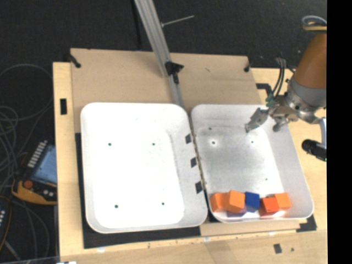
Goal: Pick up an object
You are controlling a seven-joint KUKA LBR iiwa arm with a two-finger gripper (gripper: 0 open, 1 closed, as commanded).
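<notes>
Fingers (266, 120) sit over the back part of the right bin (242, 158), near its far right corner; two grey tips show, spread a little, nothing between them, so released and empty. Wrist and orange band of the arm (311, 70) rise behind, toward the bin's right rim. Things to pick up all lie along the right bin's near wall, well apart from the fingers: an orange block (219, 201) at the left end, a second orange block (236, 200) touching it, a blue block (252, 200) just beside that, then another orange pair (275, 203) toward the near right corner. Left bin (135, 164) lies beside the right bin, with only small dark dots on its floor. Both rest on the counter (132, 73). Judgement: grasp not yet begun. Risk from here: the blocks are packed in a row hard against the near wall, so a descending finger may land on a neighbour or the wall lip instead of straddling one block; a closing grip could squeeze two at once or push one sideways and close on nothing.
</notes>
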